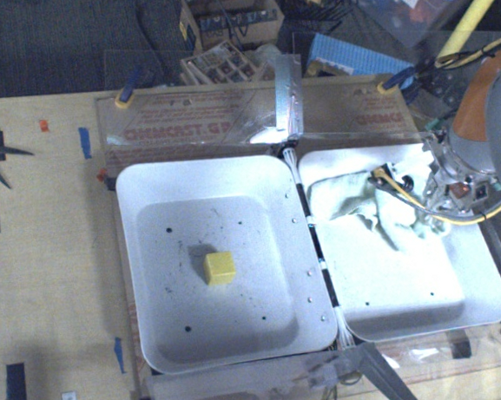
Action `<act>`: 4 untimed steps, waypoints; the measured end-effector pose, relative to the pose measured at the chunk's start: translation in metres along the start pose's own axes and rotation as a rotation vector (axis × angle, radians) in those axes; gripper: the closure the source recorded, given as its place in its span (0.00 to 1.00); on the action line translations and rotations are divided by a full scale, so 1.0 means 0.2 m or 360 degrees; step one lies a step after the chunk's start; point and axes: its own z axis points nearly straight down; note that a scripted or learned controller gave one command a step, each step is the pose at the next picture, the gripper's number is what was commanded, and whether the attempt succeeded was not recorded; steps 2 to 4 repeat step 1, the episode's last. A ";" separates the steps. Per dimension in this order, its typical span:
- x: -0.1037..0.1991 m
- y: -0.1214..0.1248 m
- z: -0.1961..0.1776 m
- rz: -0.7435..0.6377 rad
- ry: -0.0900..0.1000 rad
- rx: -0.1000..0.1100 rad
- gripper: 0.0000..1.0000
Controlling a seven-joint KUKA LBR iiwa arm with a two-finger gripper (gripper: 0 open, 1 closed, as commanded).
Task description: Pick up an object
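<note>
Yellow block [221,268] in left bin [146,204] | gripper [421,210] well apart, over right bin [477,297] | opening unreadable

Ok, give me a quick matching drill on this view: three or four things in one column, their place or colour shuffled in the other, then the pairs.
Things:
1. block
2. cloth
3. tool
4. arm's band

Descriptions:
A. orange
B. pale, crumpled, in the right bin
C. yellow, in the left bin
D. low over the right bin's far right part

Pairs: 1-C, 2-B, 3-D, 4-A
</note>
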 end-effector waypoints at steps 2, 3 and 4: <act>0.00 0.00 -0.05 -0.0003 -0.0002 0.0001 1.00; 0.00 0.00 -0.05 -0.0003 -0.0002 0.0001 1.00; 0.00 0.00 -0.05 -0.0003 -0.0002 0.0001 1.00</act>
